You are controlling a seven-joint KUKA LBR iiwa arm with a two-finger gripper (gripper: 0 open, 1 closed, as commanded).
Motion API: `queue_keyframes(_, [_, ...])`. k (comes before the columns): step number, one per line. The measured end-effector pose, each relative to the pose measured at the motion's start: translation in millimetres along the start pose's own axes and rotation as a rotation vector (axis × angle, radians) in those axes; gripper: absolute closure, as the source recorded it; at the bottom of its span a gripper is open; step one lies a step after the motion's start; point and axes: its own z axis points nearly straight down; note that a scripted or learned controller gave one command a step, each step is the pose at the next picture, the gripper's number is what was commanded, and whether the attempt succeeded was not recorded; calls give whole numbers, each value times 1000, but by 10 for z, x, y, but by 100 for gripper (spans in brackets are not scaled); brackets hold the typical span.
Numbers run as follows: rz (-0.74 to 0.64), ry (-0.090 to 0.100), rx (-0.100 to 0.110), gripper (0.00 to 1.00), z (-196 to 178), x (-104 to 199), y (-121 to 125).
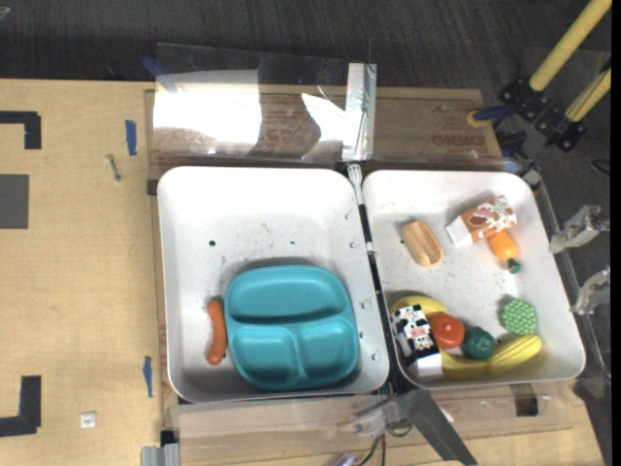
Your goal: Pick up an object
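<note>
1. There are two white bins side by side on a brown bench [78, 260].
2. The left bin [184, 202] has a big blue-green tray [289, 326] in it, down near the front wall. The tray has three dips in it (one long one and two small ones).
3. A long orange toy [216, 331] lies just beside the tray's left edge, by the bin's left wall. It could be a carrot or a sausage; I can't tell which.
4. The right bin [543, 260] holds many small toys to pick from.
5. Near the back of it is an orange and white carton [482, 219], lying down. A small orange carrot [504, 249] touches the carton's front end.
6. A tan bread roll [421, 243] lies alone to the left of the carton, near the wall between the bins.
7. In the front of the right bin, the toys are bunched up close. A black and white box [414, 333] is at the left, with a yellow toy [419, 306] right behind it.
8. A red tomato [447, 332] touches the box, and a dark green ball [477, 341] sits next to the tomato.
9. A yellow banana [514, 350] lies at the front right, and a bumpy green toy [519, 315] is just behind it.
10. I cannot tell if the claw is open or closed.
11. Two yellow poles [577, 27] slant in the top right corner, off the bench.
</note>
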Motion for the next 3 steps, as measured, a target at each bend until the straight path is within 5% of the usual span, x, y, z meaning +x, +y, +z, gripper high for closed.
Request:
queue_keyframes(1, [-9, 12, -5, 0, 1401, 91, 71])
queue_keyframes(2, [100, -8, 2, 0, 1963, -789, -47])
queue_keyframes(3, [-6, 53, -3, 0, 1969, -1506, -28])
